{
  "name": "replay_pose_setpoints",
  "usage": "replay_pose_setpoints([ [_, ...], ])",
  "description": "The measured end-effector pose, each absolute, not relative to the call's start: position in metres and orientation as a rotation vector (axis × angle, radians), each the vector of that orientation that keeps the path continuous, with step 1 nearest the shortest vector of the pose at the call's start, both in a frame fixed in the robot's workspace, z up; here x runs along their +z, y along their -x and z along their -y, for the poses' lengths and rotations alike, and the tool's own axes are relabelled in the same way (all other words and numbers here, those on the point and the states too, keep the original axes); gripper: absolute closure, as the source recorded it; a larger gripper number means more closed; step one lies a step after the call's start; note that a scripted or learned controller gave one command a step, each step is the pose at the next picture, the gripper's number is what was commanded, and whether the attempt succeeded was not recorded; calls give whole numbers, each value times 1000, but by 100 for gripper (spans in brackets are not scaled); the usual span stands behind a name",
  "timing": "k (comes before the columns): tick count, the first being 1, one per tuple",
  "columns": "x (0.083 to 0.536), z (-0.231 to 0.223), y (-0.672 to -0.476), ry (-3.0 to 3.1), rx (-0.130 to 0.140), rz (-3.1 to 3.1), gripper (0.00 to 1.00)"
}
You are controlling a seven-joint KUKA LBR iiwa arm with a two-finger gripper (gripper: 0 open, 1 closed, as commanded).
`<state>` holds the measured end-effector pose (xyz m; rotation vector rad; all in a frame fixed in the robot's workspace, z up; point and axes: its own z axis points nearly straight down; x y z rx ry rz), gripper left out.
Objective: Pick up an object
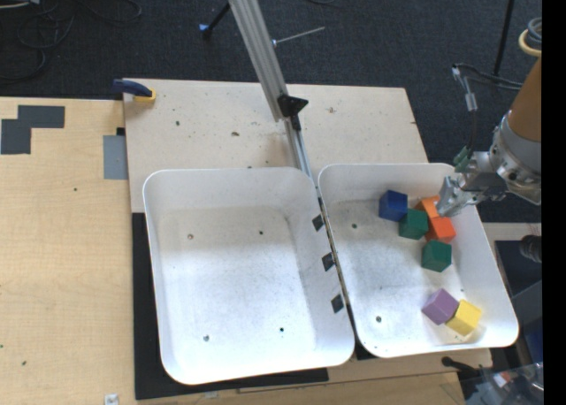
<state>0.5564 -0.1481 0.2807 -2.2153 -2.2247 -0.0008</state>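
Our gripper [448,201] sits low at the frame's right, right above the orange block [439,221], presumably targeting it; we cannot tell its opening.

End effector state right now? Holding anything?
End effector: cannot be told; it sits over the orange block in the right bin, with nothing visibly lifted.

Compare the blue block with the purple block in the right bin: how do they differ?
The blue cube-shaped block sits at the bin's far end beside a green block; the purple cube-shaped block lies near the front, touching a yellow block. The blue one is nearer the gripper. Both look similar in size.
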Motion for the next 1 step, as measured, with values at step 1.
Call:
replay_pose_setpoints([
  [1, 265, 106, -577, 2215, 2, 2223, 100],
])
